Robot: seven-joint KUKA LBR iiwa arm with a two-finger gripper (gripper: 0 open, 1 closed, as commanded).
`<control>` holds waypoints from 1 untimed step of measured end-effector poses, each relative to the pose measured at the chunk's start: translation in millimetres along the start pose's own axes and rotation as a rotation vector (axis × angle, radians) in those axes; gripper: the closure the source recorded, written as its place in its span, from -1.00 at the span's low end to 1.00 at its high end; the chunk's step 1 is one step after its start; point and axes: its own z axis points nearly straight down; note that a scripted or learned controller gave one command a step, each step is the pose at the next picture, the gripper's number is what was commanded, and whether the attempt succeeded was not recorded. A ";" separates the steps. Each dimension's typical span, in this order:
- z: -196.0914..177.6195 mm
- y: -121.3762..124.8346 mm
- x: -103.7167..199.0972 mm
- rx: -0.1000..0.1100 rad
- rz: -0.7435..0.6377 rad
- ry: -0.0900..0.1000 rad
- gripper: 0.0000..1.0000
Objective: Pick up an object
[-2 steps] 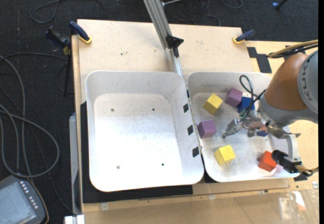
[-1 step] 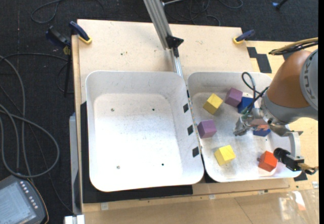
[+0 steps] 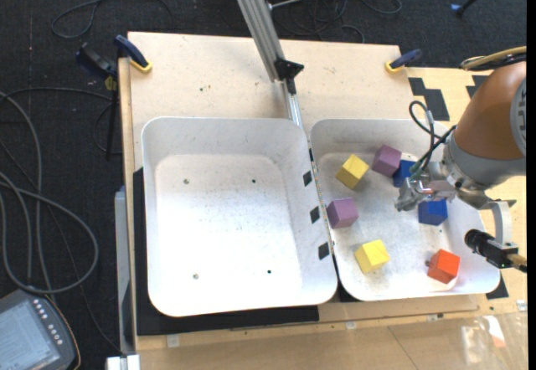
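The arm reached in from the right over the right bin point(image 3: 477, 280), its pincer point(image 3: 416, 192) low among the blocks; whether the pincer was open or closed could not be told. A blue block point(image 3: 433, 212) lay just beside it, with another blue block point(image 3: 408, 169) and a purple block point(image 3: 386, 160) close by. Two yellow blocks point(image 3: 353, 170) point(image 3: 371, 255), a second purple block point(image 3: 342, 212) and an orange block point(image 3: 443, 265) lay apart in the same bin. The left bin point(image 3: 167, 293) sat beside it on the counter point(image 3: 209, 67).
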 end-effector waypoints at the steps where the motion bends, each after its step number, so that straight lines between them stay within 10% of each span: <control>1: -43.7 -2.3 0.0 0.000 0.000 0.000 1.00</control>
